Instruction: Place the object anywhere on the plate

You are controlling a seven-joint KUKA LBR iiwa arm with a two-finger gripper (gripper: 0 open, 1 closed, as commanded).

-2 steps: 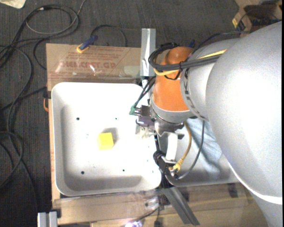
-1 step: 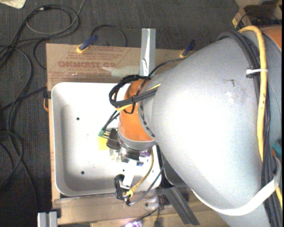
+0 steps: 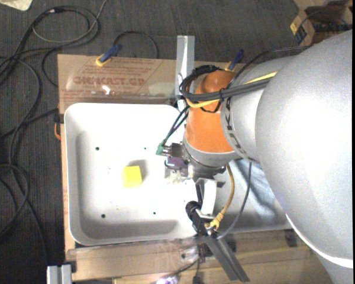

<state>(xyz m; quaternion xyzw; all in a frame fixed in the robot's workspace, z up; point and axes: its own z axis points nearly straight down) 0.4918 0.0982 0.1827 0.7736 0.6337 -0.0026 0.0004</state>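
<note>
Reaching in from the right, the grey arm [image 3: 307, 129] covers most of the right-hand bin [image 3: 257, 209], its orange band [image 3: 208, 126] over the gap between the two bins. The left white bin [image 3: 83, 129] lies in front of a brown cardboard sheet [image 3: 118, 78]. The gripper [image 3: 178, 169] hangs at that bin's right edge, under the wrist, and whether it is released or clenched cannot be told. A yellow block [image 3: 132, 176] lies on the left bin's floor near the middle, to the left of the gripper and apart from it.
</note>
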